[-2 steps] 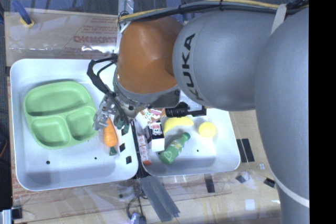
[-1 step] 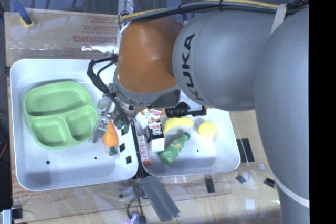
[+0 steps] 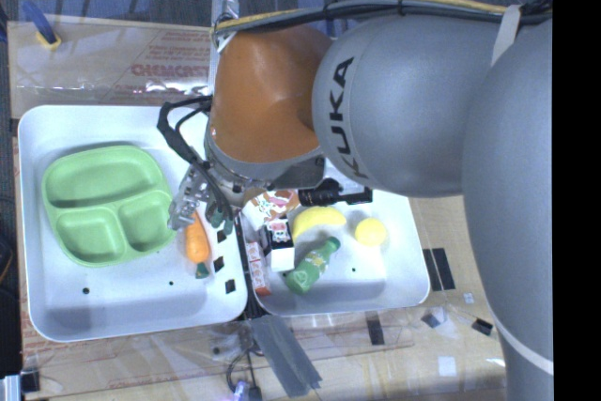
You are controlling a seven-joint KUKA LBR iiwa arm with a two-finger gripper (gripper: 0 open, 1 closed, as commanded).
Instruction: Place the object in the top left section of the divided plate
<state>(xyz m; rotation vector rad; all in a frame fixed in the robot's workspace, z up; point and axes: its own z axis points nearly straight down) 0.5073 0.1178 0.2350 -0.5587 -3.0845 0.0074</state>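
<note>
A light green divided plate (image 3: 94, 192) lies in the left bin (image 3: 56, 319), with one long section along its top and two smaller ones below. My gripper (image 3: 198, 219) hangs just off the plate's right edge, under the orange wrist band. An orange carrot (image 3: 196, 245) with a green stub at its lower end sits between the fingers, and the gripper is shut on it. The carrot hangs over the bin floor beside the plate's lower right section. The arm hides the bin wall behind it.
The right bin (image 3: 406, 282) holds a yellow lemon-like fruit (image 3: 317, 221), a smaller yellow ball (image 3: 371, 231), a green bottle (image 3: 311, 266) and a printed packet (image 3: 273, 206). The bulky arm covers the upper parts of both bins. A plastic sheet lies behind the left bin.
</note>
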